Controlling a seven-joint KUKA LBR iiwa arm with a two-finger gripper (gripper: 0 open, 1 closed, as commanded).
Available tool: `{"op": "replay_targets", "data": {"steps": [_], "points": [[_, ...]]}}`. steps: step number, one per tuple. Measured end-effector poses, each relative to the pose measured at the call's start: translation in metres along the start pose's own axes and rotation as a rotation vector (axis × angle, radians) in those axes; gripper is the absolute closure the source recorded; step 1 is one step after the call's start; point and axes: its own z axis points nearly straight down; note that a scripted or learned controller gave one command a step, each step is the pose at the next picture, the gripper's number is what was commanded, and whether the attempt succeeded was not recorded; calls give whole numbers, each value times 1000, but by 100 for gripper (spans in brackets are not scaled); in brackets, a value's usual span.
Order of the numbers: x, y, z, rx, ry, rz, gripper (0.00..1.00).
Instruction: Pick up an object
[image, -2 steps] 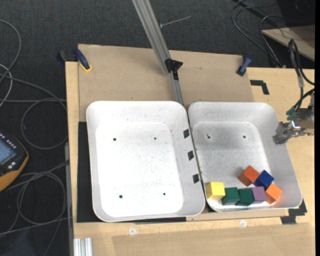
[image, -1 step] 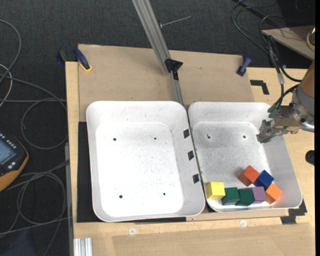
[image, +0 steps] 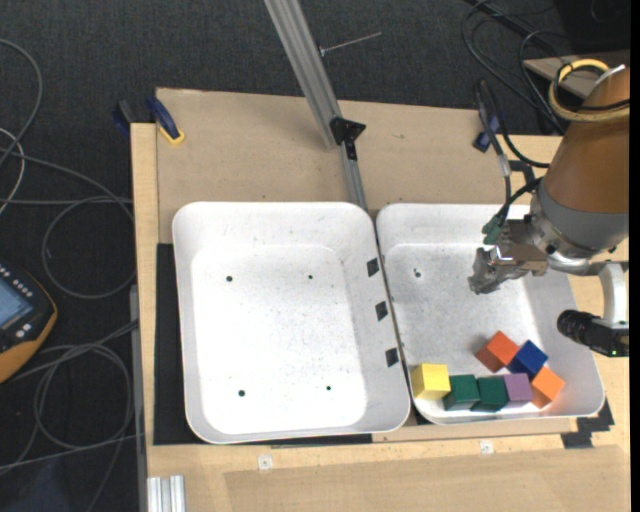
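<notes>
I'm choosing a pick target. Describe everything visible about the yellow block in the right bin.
The yellow block is a small cube, matte and solid-coloured, perhaps painted wood or foam. It sits upright on the floor of the right white bin, at its near-left corner, leftmost in the cluster. The dark green block is close beside it; whether they touch is unclear. The gripper hangs well away.

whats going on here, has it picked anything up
A grey and orange robot arm reaches in from the right over the right bin, with its gripper above the bin's upper part. Nothing can be seen between its fingers. The coloured blocks sit clustered at the bin's near edge: a yellow block, two green ones, a purple one, a blue one and two orange ones. The left bin lies alongside.
</notes>
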Motion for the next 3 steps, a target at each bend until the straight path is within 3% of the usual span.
{"op": "replay_targets", "data": {"steps": [2,3], "points": [[114,-3,23,2,0,2,100],[166,-10,12,-4,0,0,100]]}}
